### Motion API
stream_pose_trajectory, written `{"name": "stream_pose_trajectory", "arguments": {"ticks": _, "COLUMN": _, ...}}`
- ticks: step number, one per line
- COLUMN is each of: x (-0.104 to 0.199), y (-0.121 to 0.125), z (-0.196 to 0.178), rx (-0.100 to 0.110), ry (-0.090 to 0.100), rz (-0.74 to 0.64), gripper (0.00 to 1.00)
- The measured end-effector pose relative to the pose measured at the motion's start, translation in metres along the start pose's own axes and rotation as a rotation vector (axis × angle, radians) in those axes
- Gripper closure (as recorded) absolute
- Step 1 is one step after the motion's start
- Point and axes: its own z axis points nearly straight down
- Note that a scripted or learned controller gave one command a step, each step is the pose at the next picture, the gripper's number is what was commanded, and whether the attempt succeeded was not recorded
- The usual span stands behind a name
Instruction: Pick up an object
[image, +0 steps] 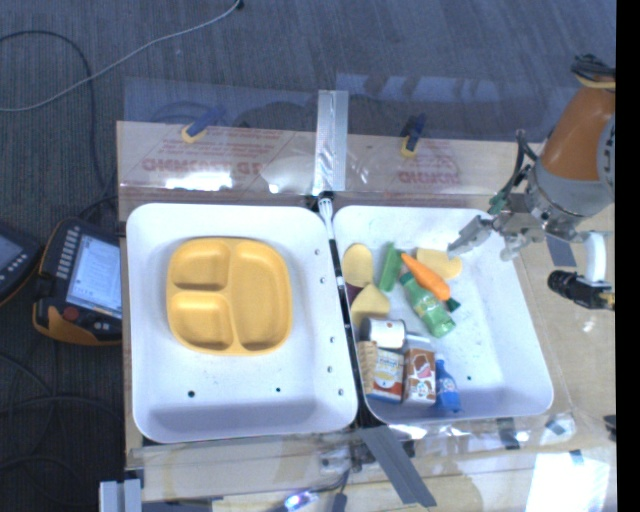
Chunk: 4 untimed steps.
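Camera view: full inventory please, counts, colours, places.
bins: 2, white, side by side on the bench
divided plate: 1, yellow, left bin
carrot: 1, orange, right bin
bottle: 1, green, right bin beside the carrot
cartons: about 3, brown, red and white, right bin near edge
round pieces: several, pale yellow, right bin
handheld controller: 1, orange and black, floor left of the bench
arm: 1, grey and orange, right
end effector: 1, above right bin's far corner

Your bench stands on dark grey carpet. Black cables trail across that floor. A handheld control screen lies left of the bench. Lighting even.
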Motion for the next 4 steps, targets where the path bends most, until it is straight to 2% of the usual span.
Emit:
{"name": "stream_pose_trajectory", "arguments": {"ticks": 1, "x": 0.033, "y": -0.007, "z": 0.093, "rx": -0.001, "ry": -0.003, "rz": -0.137, "gripper": 0.00}}
{"name": "stream_pose_trajectory", "arguments": {"ticks": 2, "x": 0.034, "y": -0.007, "z": 0.085, "rx": 0.001, "ry": 0.000, "rz": -0.137, "gripper": 1.00}}
{"name": "stream_pose_trajectory", "arguments": {"ticks": 3, "x": 0.122, "y": 0.049, "z": 0.005, "rx": 0.007, "ry": -0.003, "rz": -0.034, "gripper": 1.00}}
{"name": "stream_pose_trajectory", "arguments": {"ticks": 4, "x": 0.120, "y": 0.050, "z": -0.007, "rx": 0.000, "ry": -0.005, "rz": -0.243, "gripper": 1.00}}
